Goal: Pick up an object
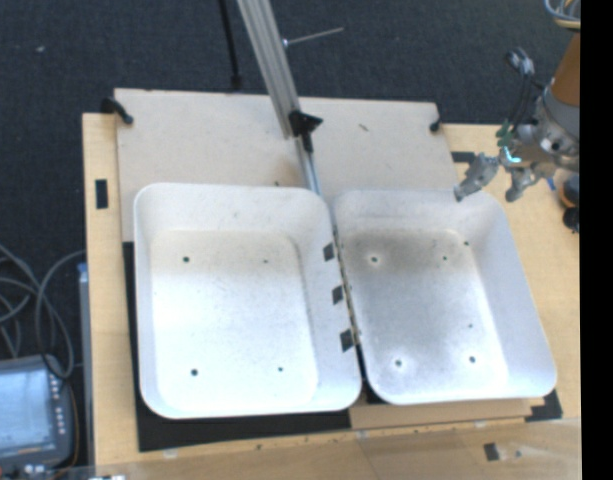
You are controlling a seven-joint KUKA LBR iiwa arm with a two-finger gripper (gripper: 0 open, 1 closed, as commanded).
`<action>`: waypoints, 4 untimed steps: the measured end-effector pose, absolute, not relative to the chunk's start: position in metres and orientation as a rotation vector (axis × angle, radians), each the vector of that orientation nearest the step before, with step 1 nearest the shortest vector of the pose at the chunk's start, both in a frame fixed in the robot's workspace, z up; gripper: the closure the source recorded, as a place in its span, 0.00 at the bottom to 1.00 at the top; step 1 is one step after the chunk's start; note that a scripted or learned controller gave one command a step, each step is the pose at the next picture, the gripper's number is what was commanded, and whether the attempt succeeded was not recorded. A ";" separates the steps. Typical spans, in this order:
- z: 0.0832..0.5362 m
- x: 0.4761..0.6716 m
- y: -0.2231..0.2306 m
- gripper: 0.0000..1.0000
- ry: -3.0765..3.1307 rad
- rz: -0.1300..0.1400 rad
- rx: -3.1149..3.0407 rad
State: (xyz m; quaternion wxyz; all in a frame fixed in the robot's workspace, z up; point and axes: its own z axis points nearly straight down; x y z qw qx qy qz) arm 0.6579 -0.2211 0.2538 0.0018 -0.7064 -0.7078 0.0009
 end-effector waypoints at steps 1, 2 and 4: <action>0.258 0.658 -0.222 0.00 -2.228 0.005 -2.219; 0.216 0.659 -0.222 0.00 -2.226 0.007 -2.217; 0.101 0.639 -0.224 0.00 -2.220 0.009 -2.221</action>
